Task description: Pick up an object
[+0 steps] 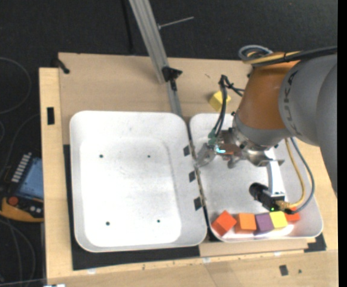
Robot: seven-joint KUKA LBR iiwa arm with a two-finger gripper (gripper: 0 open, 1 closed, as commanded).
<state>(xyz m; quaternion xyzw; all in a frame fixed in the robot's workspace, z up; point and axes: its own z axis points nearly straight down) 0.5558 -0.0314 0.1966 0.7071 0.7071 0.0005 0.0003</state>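
Four cube-like blocks lay touching in a left-to-right row against the near wall of the right bin (230, 187): red-orange block (224, 222), orange block (246, 222), purple block (263, 222), yellow block (279, 220). Farther in, by the bin's left wall, hung the pincer (212, 151). Its opening could not be told, and nothing showed in it. The red-orange block lay nearest it, nearward and slightly right.

Left bin (76, 160) and right bin (233, 187) side by side on the bench (113, 82), blocks (251, 222) in a touching row along the right bin's near edge.
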